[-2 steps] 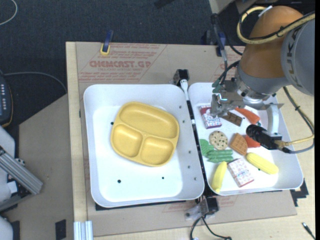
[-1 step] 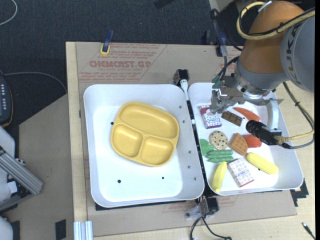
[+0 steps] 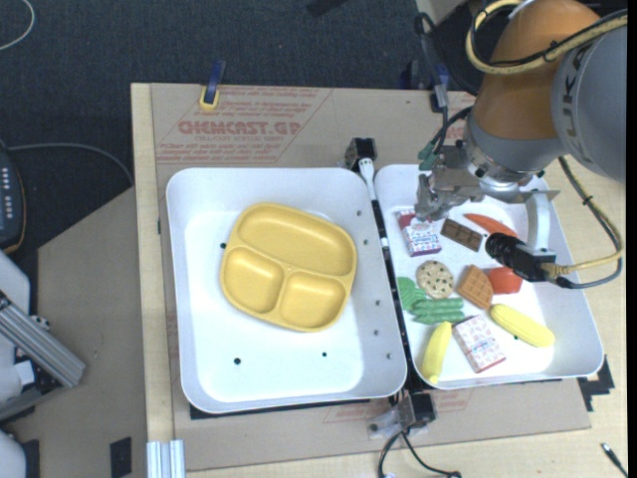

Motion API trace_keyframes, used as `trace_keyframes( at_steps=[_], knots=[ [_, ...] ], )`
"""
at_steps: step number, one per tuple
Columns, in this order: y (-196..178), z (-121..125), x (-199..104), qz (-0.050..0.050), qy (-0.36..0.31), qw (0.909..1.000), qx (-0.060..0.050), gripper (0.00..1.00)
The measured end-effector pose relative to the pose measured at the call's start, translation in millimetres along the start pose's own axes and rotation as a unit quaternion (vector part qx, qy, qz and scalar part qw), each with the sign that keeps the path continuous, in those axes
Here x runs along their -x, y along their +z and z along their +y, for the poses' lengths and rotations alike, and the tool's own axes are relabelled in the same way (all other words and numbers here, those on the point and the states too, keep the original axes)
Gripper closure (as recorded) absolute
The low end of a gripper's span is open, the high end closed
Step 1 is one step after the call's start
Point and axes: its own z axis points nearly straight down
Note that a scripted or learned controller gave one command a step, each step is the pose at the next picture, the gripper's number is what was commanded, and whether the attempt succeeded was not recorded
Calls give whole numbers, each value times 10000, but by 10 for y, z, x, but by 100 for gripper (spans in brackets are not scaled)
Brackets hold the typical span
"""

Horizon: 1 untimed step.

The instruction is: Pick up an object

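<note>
My gripper (image 3: 432, 205) hangs low over the back left of the right bin (image 3: 589, 339), just above a small red-and-white packet (image 3: 421, 235). Whether anything sits between its tips is hidden by the wrist. Close by lie a brown chocolate bar (image 3: 461, 233), a round cookie (image 3: 434, 278), a square cracker (image 3: 476, 288), an orange carrot-like piece (image 3: 488, 224) and a red piece (image 3: 505, 281). Toward the front are green pea pods (image 3: 428, 305), a yellow banana (image 3: 436, 351), a yellow lemon-like piece (image 3: 522, 326) and a pink-and-white box (image 3: 479, 343).
The left bin (image 3: 189, 297) holds a yellow three-compartment plate (image 3: 288, 265). A black divider with clamps runs between the bins (image 3: 378, 237). The arm's orange band and grey body loom over the right bin's back right corner.
</note>
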Motion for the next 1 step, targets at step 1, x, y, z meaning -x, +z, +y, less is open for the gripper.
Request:
trace_keyframes(
  at_steps=[1],
  knots=[
    [122, -171, 37, 3, 11, 10000, -32, 100]
  ],
)
